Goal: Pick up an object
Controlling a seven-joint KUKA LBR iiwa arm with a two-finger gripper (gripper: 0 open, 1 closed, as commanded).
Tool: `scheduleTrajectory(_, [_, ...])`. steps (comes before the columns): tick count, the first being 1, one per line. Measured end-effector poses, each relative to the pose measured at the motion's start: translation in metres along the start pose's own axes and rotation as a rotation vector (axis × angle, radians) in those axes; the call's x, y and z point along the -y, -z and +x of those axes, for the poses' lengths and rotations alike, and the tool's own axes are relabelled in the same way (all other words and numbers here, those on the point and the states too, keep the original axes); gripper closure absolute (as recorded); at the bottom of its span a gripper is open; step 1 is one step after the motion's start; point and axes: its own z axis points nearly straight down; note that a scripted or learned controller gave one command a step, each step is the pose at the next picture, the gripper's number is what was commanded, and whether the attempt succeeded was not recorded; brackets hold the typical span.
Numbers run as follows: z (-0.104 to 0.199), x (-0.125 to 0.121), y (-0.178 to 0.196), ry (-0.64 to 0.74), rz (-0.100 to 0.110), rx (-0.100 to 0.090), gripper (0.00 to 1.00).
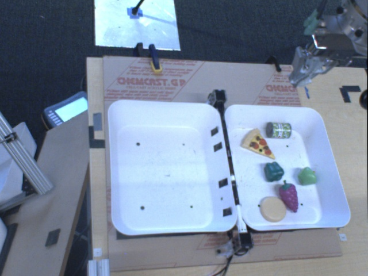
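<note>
- Bench (190, 73): brown sheet printed with red lettering, carrying 2 shallow white bins side by side.
- Left bin (164, 165): nothing but a few dark specks on its floor.
- Right bin (330, 171): all 6 objects sit in here, black clips along the seam between the 2 bins.
- My arm: comes in at the top right corner, well above and behind the right bin's far edge.
- My claw (307, 68): hangs over the bench just past the right bin's far right corner, over no object — whether it is open or closed, I cannot tell from this angle. Nothing visible in it.
- Pizza slice (257, 143): far-left part of the right bin, tip pointing right.
- Tan disc (272, 209): near edge of the bin, touching the purple grapes (288, 195) on its right.
- Green can (279, 130): lying on its side, just beyond the pizza slice, near the far wall.
- Dark green pepper (273, 171): mid-bin, between pizza slice and grapes.
- Light green piece (307, 176): right of the dark pepper, apart from it — shape too small to name.
</note>
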Motion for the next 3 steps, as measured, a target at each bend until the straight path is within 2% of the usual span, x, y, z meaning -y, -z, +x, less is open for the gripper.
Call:
scheduleTrajectory(1, [0.076,-0.011,-0.066,0.002,0.024,0.001,1.00])
scheduleTrajectory(2, [0.124,-0.083,-0.124,-0.002,0.019,0.002,1.00])
scheduleTrajectory(3, [0.139,-0.041,-0.190,-0.003,0.028,0.003,1.00])
